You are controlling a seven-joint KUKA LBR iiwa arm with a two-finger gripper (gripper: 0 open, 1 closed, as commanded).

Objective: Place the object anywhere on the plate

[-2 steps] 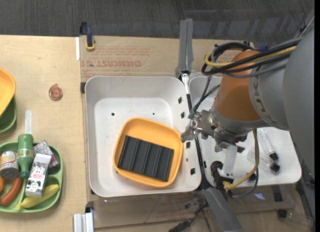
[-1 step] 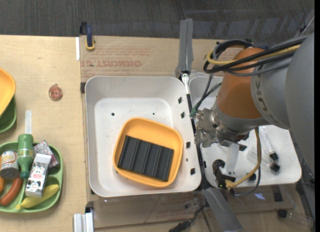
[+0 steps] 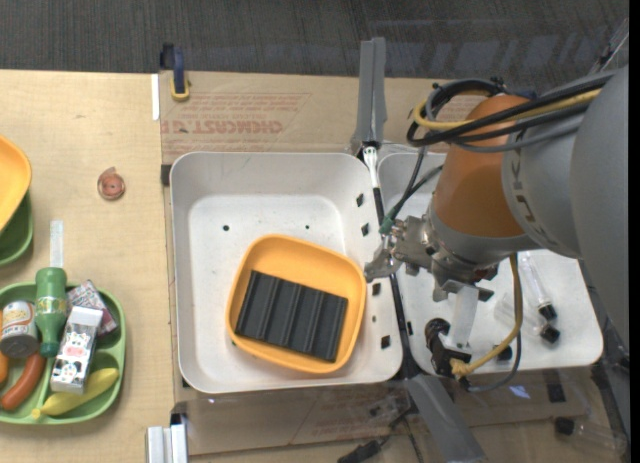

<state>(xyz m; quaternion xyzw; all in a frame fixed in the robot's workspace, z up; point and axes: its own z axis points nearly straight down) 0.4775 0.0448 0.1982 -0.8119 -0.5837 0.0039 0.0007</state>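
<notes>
On the pale wooden surface (image 3: 90, 121) at the far left stands a green divided tray (image 3: 108, 371) of toy food. Its can and carton carry labels too small to read. Upper centre, a flat sheet of brown cardboard (image 3: 300, 111) bears red print running upside down. It may begin "CHEM", but I cannot read it surely.

The left white bin (image 3: 200, 201) holds the yellow-orange rounded-square plate (image 3: 300, 256), and the black ribbed rectangular block (image 3: 292, 316) lies flat on it, wholly inside the rim. The placing looks done.

At the right, the grey arm with its orange band (image 3: 480, 201) hangs over the right white bin (image 3: 580, 336), near the wall the bins share. The wrist hides the jaws, so I cannot tell whether they are spread or pressed together. What remains, I judge, is a clean retreat: lift straight up before crossing anything, stay off the dividing wall, and leave the plate unnudged.
</notes>
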